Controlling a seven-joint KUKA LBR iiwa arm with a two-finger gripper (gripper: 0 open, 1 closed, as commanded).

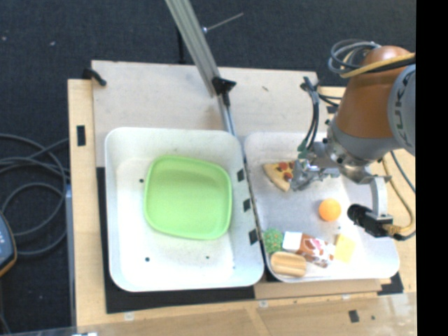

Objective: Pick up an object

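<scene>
In the right bin [266, 145] lie a pizza slice [278, 174], an orange ball [330, 210], a yellow block [344, 248], a green broccoli piece [273, 240], a hot-dog bun [288, 264] and a red-and-white toy [313, 248]. My gripper [301, 176] hangs low over the bin's upper middle, its tip right beside the pizza slice's right end. The wrist hides its lower part.
The left bin [119, 187] holds a light green square plate [187, 197]. A slanted metal pole [198, 44] rises from between the bins toward the top. Cables trail off the arm at the right.
</scene>
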